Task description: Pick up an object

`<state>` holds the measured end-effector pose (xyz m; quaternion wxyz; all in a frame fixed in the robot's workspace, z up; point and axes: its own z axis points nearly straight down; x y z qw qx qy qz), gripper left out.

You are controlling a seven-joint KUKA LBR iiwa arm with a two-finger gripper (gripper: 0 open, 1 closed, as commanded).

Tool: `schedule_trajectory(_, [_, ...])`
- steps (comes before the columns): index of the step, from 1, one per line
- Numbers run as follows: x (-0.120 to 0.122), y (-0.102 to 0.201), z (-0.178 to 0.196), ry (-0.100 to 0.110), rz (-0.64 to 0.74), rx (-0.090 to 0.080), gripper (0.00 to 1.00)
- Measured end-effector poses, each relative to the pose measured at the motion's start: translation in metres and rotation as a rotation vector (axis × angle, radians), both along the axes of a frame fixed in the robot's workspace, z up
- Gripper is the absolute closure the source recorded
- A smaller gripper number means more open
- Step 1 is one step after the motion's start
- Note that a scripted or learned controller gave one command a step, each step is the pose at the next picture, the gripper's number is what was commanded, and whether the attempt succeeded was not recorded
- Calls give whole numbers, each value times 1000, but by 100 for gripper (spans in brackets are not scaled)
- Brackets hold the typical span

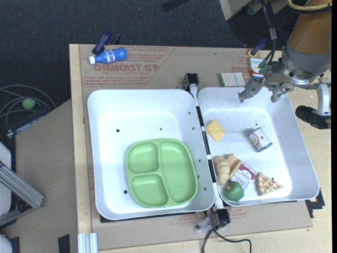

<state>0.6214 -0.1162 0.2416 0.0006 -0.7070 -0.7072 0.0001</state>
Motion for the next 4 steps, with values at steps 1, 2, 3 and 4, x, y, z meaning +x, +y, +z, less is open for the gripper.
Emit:
schedule_trajectory(1, [-27, -53, -72, 2, -2, -1, 0])
schedule_trajectory(2, [-51, -68, -158, 1, -1, 0, 0])
schedule_trajectory(3, [-50, -68, -147, -3, -1, -1, 100])
schedule_trajectory(4, [-1, -2, -157, -3, 3, 1, 100])
